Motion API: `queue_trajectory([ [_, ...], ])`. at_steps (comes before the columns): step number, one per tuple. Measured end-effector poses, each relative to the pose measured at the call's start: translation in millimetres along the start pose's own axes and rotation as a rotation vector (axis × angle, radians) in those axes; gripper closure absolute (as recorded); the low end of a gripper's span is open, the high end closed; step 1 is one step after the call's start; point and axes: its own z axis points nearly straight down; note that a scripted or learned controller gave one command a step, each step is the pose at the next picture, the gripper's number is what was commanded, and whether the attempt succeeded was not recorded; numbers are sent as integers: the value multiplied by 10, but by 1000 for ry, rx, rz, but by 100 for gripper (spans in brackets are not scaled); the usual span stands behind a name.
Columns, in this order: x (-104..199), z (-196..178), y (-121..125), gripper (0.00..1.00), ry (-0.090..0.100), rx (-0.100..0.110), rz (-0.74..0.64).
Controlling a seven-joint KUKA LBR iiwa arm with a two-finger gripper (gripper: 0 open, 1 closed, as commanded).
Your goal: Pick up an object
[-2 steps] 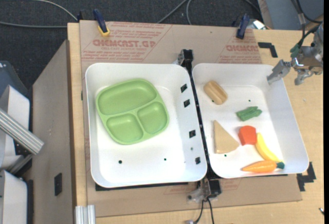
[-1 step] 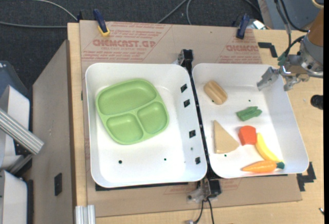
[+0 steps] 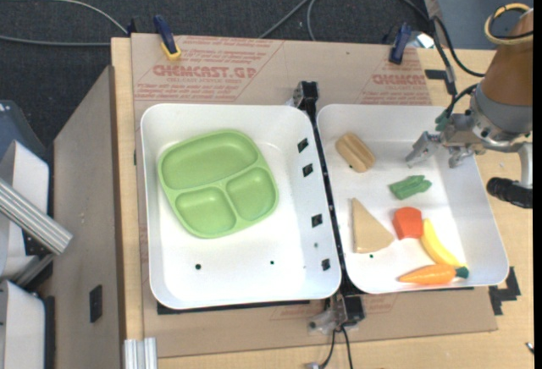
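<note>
Below the gripper (image 3: 439, 149), green toy (image 3: 410, 186).

Toy foods (image 3: 407, 223) (bread, wedge, banana, carrot) loose in right bin (image 3: 474, 190).

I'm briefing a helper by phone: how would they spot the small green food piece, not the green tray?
Look in the right-hand white bin, the one holding toy food. Near its middle, below the pincer, lies the small green piece. It is dark green and bumpy-edged, above the red block and right of the tan wedge.
</note>
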Motion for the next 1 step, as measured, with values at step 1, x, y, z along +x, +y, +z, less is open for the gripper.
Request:
queue_trajectory([
  [1, 8, 531, -5, 0, 0, -1, 0],
])
